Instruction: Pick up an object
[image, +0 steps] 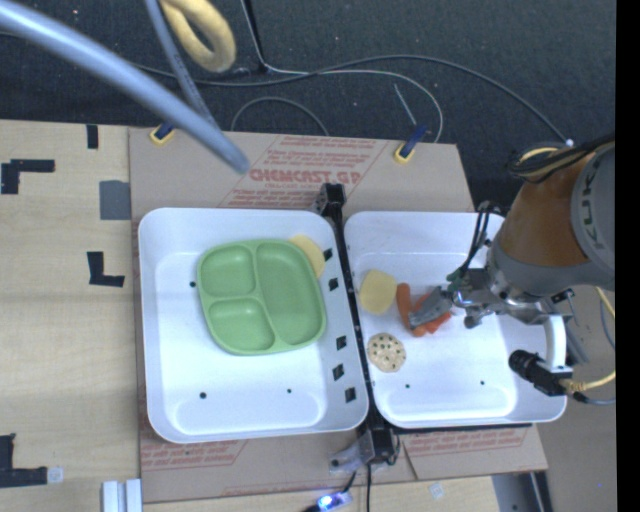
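The right bin (440, 395) holds several small food toys. A pale yellow round piece (378, 291) lies near its left wall. Just right of it stands a red-orange sausage shape (403, 301). A small orange piece (432, 324) lies beside the sausage, directly under the tip of my gripper (437, 306). A speckled cookie (386, 350) rests lower left in the bin. My gripper reaches in from the right and hovers low over the orange piece and the sausage.
The left bin (165, 330) carries a green divided plate (262, 297), with a yellow item (312, 252) tucked at its upper right corner. A black divider (345, 300) separates the bins. The arm's orange-banded wrist (545, 225) covers the right bin's right side.
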